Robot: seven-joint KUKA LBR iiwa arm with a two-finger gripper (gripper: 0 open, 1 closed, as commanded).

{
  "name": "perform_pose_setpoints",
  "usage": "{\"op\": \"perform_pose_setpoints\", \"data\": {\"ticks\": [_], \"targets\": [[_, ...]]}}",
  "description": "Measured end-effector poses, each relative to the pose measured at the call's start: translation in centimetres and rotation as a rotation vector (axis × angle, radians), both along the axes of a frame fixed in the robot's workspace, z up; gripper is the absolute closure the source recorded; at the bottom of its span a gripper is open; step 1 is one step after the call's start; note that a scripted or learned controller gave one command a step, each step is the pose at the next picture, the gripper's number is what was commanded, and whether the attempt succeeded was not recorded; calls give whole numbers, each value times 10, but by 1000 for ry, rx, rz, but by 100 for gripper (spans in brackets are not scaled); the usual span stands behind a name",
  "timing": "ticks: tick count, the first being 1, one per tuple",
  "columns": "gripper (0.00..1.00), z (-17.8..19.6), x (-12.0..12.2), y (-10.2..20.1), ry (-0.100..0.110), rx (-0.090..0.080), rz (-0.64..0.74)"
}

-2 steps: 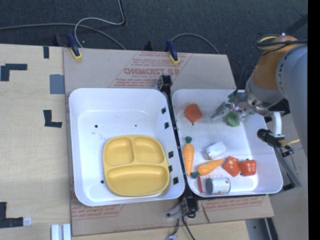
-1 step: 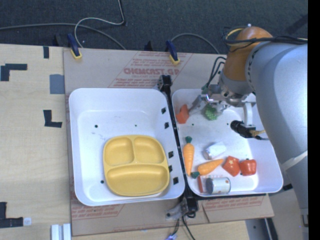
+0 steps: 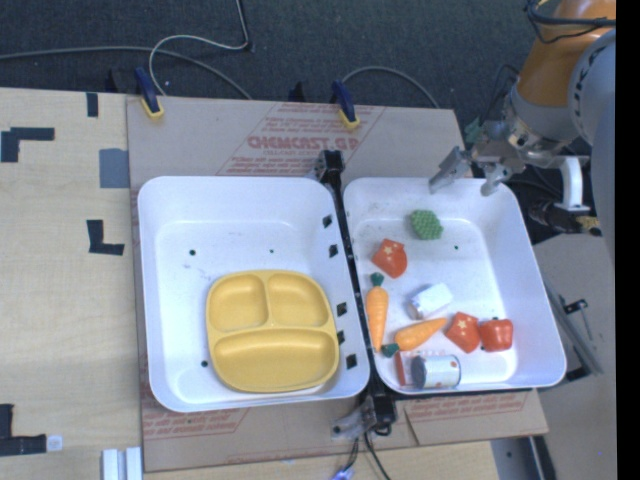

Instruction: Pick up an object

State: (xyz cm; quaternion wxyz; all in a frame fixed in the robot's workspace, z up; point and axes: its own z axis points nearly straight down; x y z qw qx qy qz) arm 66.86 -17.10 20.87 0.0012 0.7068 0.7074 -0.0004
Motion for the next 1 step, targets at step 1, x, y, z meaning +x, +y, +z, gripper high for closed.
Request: {"op": "perform_pose_setpoints", "data": {"ticks": [1], "targets": [[0, -90, -1, 23, 5, 2, 1]]}}
